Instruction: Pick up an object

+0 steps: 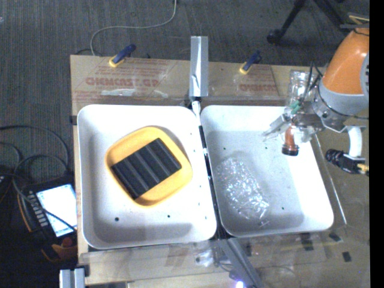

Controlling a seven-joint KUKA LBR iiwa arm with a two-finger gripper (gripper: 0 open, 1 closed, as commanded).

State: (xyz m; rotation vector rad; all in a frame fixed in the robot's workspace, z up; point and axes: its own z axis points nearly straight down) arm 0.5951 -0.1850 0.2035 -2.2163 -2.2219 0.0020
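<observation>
While reaching in from the right, hangs over the right bin's (312,215) upper right corner: grey arm (345,77) with its orange band, wrist tilted toward the bin. Below the wrist, gripper (290,138), small and partly blurred; cannot tell how its pincer stands, wide or narrow. At its tip, a small reddish-brown piece (290,143), just above the bin floor; cannot tell whether part of the tool or something carried. On the floor of that same bin, toward the lower middle, lies a crumpled clear plastic object (241,189), well apart from the gripper and untouched. In the left bin (96,221), lies a yellow tray-shaped object (180,176) with a black ribbed insert (146,167), turned at a slant. Beyond both bins, a board (141,83) bearing two blue-and-yellow clamps (122,55). Left of the bench, on the floor, cables and a lit screen (57,206).
</observation>
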